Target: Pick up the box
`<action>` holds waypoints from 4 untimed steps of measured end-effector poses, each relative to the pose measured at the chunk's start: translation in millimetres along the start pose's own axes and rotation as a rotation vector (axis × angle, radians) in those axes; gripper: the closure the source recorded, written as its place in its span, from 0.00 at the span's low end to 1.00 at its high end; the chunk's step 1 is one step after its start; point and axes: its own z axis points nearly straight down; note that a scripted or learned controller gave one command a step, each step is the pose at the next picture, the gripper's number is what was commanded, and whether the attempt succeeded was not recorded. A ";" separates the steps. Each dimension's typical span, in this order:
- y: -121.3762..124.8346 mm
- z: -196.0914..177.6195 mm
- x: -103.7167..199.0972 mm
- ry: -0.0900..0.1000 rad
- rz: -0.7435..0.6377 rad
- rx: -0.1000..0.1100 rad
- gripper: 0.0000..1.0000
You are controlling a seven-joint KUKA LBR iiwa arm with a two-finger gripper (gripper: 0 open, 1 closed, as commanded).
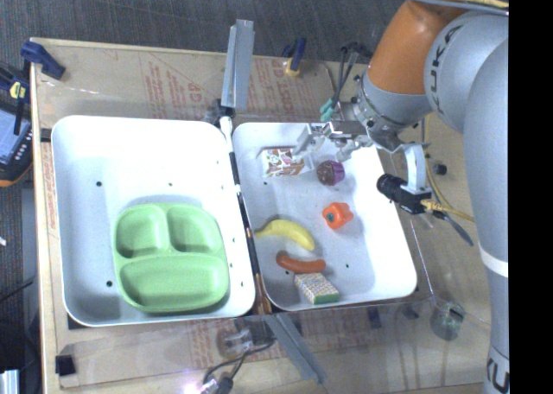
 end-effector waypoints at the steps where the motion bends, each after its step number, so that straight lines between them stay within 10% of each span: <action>1: 44.5 121.6 -11.4 -0.005 -0.010 -0.023 0.00; 2: -23.6 146.1 5.1 -0.001 0.053 -0.001 0.00; 3: 31.8 145.4 -24.3 0.000 0.008 -0.003 0.00; 4: 35.7 80.0 -65.1 -0.003 -0.222 -0.006 0.00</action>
